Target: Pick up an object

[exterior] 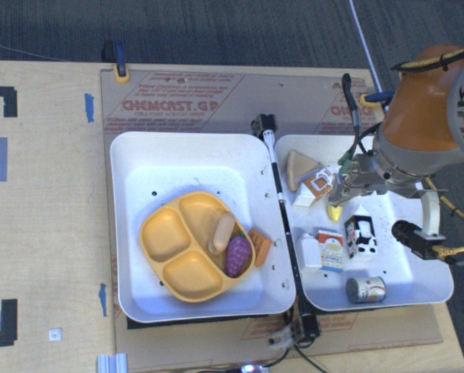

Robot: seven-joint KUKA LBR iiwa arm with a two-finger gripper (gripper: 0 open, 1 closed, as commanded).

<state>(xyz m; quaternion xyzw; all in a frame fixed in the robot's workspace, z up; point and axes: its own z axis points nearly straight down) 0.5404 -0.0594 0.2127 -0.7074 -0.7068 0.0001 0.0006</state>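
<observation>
My gripper (347, 186) hangs over the upper middle of the right bin (418, 290), at the end of the grey and orange arm (422, 115). Right below it lies a small yellow piece (335, 209). Just left of it are a small orange and white carton (321, 183) and a tan wedge (300, 166). A black and white cow-patterned carton (361, 236), a white carton with an orange label (332, 251) and a small can (366, 289) lie nearer the front. I see nothing lifted off the bin floor.
The left bin (169, 158) holds a yellow divided plate (169, 235) with a tan sausage-shaped piece (221, 233) and purple grapes (237, 255); an orange block (260, 245) leans at its right. A black bar (282, 208) runs between the bins. Cables hang near the arm.
</observation>
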